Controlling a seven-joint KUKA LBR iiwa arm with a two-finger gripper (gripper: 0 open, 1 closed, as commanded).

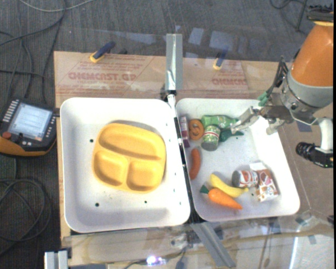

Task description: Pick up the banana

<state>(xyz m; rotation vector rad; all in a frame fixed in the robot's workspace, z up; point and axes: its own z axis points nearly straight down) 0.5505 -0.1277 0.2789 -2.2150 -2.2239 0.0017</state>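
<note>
Camera view: arm (316,66) over right bin (280,167), fingers (257,120) apart, banana (227,185) untouched.

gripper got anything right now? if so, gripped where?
Nothing held. The gripper is open above the right bin's upper part, near the green bottle. The banana lies lower in that bin, beside the carrot.

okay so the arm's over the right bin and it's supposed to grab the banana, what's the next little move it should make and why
Probably shift the claw toward the bin's near side and over the banana before descending. The claw sits high by the far right side of the right bin, near the green bottle, well away from the banana, which lies toward the near edge between a carrot and a can.
</note>
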